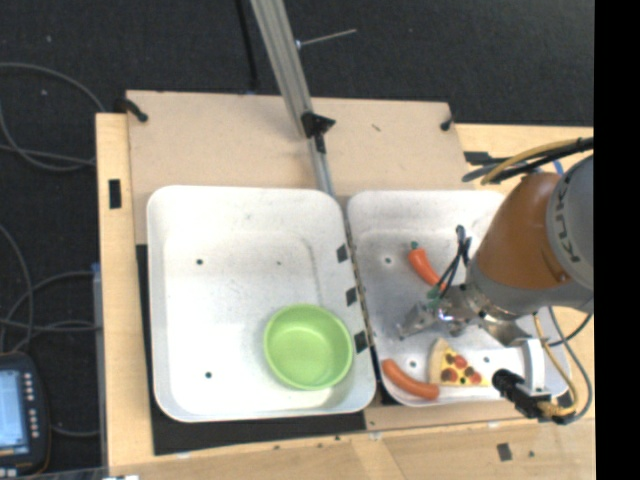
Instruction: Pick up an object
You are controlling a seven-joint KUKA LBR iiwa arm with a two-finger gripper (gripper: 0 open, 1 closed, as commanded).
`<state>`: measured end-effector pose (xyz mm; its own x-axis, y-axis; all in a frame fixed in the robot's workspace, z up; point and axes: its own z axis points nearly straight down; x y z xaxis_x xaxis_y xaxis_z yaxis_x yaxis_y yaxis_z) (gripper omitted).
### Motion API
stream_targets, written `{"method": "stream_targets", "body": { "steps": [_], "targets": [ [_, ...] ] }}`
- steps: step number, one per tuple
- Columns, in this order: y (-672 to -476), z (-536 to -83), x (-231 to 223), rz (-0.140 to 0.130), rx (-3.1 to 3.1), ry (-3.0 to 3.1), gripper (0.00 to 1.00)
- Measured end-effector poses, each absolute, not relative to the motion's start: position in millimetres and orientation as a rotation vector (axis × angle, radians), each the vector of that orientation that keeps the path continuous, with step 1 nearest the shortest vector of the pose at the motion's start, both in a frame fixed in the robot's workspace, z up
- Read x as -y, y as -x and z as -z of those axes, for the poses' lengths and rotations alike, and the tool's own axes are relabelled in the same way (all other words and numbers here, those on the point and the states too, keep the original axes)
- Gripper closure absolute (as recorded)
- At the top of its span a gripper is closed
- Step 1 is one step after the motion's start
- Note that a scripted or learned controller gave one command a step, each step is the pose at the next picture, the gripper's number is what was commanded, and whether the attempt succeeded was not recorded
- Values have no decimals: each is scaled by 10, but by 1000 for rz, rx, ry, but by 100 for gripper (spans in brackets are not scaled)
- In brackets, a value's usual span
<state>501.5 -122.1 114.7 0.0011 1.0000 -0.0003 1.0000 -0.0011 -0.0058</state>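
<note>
In the right bin (pixel 385 223) lie three toy foods. A small orange carrot (pixel 422 264) rests near the bin's middle. A pizza slice (pixel 455 367) with red dots lies toward the front edge, and an orange-red sausage (pixel 409 379) lies just left of it at the front. My gripper (pixel 420 320) hangs low over the bin between the carrot and the pizza slice, its metal fingers pointing left. Nothing shows between the fingers. The arm's orange band (pixel 520 238) covers the bin's right part.
The left bin (pixel 200 238) holds a green bowl (pixel 308 345) at its front right corner. A metal rail (pixel 285 58) slants down from the top to the gap between the bins. Cables run along the arm at the right.
</note>
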Motion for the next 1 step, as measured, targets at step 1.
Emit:
{"method": "stream_targets", "body": {
  "steps": [1],
  "targets": [
    [-5046, -1288, 1220, 7, 2217, 2229, 100]
  ]
}}
